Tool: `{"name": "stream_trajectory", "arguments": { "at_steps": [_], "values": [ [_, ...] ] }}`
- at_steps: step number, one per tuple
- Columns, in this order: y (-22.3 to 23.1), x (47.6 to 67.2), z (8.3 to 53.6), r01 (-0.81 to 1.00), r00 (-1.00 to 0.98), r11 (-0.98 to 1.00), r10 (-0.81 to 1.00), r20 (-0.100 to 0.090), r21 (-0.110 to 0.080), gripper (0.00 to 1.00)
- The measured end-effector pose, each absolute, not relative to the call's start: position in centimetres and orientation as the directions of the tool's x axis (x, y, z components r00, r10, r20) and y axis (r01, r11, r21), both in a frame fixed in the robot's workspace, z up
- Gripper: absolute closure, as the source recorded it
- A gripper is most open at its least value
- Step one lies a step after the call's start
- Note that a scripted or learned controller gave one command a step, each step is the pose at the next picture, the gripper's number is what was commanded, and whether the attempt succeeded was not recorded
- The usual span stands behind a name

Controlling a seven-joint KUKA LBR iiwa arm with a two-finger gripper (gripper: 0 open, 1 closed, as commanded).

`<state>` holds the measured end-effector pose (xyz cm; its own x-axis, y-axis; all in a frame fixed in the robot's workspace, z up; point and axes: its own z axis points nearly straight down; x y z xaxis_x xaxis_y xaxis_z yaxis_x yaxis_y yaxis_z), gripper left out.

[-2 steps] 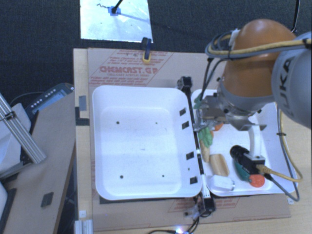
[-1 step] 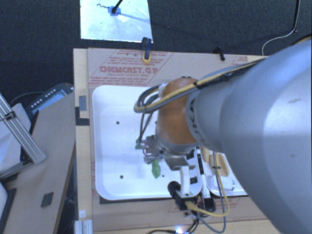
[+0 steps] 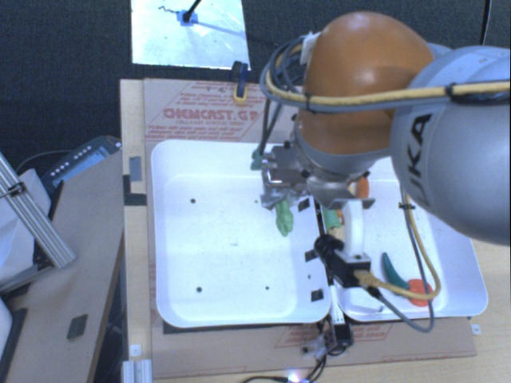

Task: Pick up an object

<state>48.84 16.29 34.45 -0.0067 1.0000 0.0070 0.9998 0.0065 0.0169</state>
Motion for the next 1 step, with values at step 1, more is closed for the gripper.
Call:
{"name": "stream_trajectory", "arguments": {
  "at_steps": [1],
  "values": [
    [22.36, 48.62, 34.10, 1.000, -0.010, 0.010, 1.000, 0.003, 0.003, 1.00]
  ]
}}
